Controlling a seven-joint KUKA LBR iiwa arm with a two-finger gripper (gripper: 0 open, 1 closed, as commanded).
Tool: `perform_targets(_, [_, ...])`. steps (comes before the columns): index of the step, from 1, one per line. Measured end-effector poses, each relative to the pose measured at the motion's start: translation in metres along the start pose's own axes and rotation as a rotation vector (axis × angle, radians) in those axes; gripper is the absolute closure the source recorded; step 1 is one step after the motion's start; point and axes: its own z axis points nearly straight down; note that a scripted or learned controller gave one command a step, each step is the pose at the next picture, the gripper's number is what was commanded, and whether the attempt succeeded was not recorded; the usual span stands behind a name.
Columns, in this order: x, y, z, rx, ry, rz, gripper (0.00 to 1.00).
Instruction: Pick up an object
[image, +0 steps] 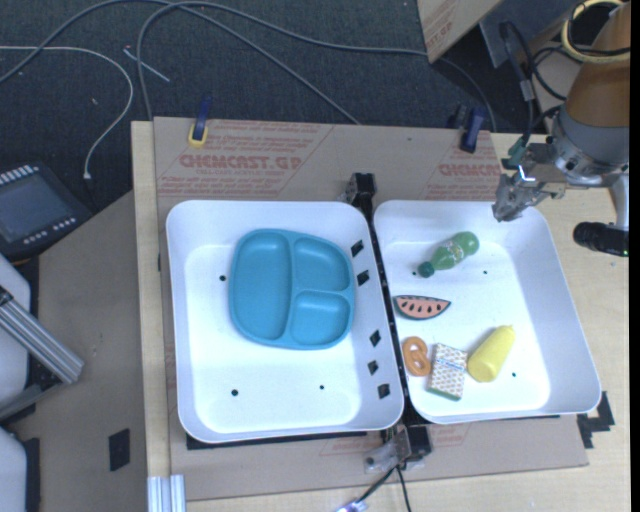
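Note:
The right bin (560, 310) holds a green bottle (449, 253), a watermelon slice (421, 306), an orange pretzel (416, 355), a small patterned packet (448, 371) and a yellow corn-like piece (490, 353). My gripper (508, 205) hangs over the bin's far right corner, up and right of the green bottle and apart from it. Nothing shows between its fingers.
A blue divided plate (292, 288) lies in the left bin (200, 330). Black clips run along the seam between the bins. Blue clamps (470, 127) hold the cardboard at the back edge. Cables lie on the dark floor behind.

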Motion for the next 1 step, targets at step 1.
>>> perform_targets(1, [0.0547,-0.0227,-0.0087,0.001,0.000,0.000,1.00])
